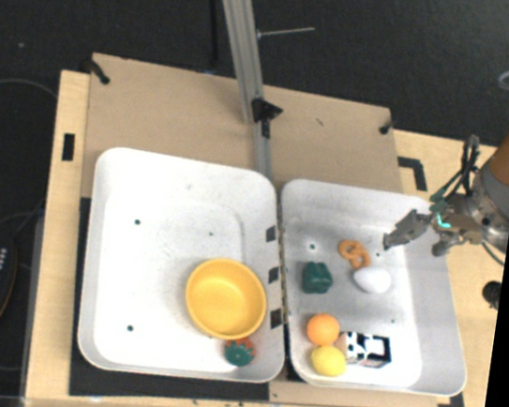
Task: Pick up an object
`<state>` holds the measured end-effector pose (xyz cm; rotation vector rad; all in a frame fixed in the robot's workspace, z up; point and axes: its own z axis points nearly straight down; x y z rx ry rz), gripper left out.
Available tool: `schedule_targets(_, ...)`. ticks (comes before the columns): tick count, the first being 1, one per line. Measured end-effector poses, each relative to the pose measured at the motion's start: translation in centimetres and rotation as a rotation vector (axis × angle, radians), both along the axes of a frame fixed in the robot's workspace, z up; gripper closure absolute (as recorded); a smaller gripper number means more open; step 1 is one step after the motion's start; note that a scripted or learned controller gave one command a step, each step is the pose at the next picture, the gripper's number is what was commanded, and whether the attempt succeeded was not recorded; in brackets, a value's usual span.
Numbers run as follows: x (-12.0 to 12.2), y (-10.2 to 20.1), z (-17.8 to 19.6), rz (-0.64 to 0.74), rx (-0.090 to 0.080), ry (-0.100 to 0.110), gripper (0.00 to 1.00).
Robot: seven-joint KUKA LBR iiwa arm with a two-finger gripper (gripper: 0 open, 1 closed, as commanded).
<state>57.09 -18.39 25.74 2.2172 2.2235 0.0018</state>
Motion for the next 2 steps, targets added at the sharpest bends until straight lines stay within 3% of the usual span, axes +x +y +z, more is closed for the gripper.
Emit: schedule_targets(2, -0.1, 0.6, -11.9, -0.004, 0.0, 0.007, 0.0)
